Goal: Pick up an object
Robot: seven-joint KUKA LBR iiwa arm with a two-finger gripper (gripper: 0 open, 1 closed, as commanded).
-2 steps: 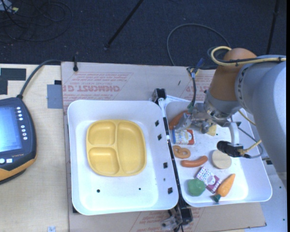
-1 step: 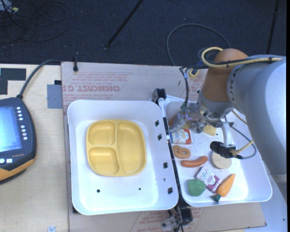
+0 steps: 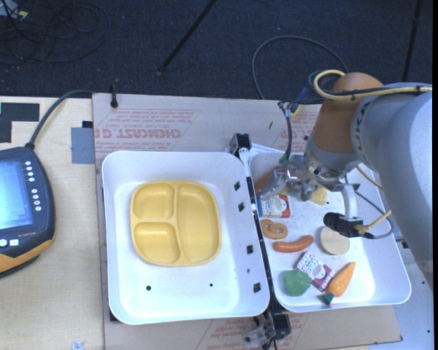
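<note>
My gripper (image 3: 295, 180) reaches down into the back left part of the right bin (image 3: 385, 292), under the grey arm with its orange band (image 3: 341, 126). Right below it lies a white and red packet (image 3: 276, 206), and a small yellow block (image 3: 320, 195) rests just to its right. Further forward in the same bin are a brown ring-shaped pretzel (image 3: 274, 230), a red sausage (image 3: 293, 244), a round cream disc (image 3: 334, 241), a green lump (image 3: 296, 284), a pink packet (image 3: 314, 270) and an orange carrot (image 3: 341, 279).
The left bin (image 3: 120, 268) holds a yellow divided plate (image 3: 176, 222). A ridge with clips (image 3: 254, 224) separates the two bins. A teach pendant with a lit screen (image 3: 11, 210) lies off the bench at the left. Cables hang around the wrist.
</note>
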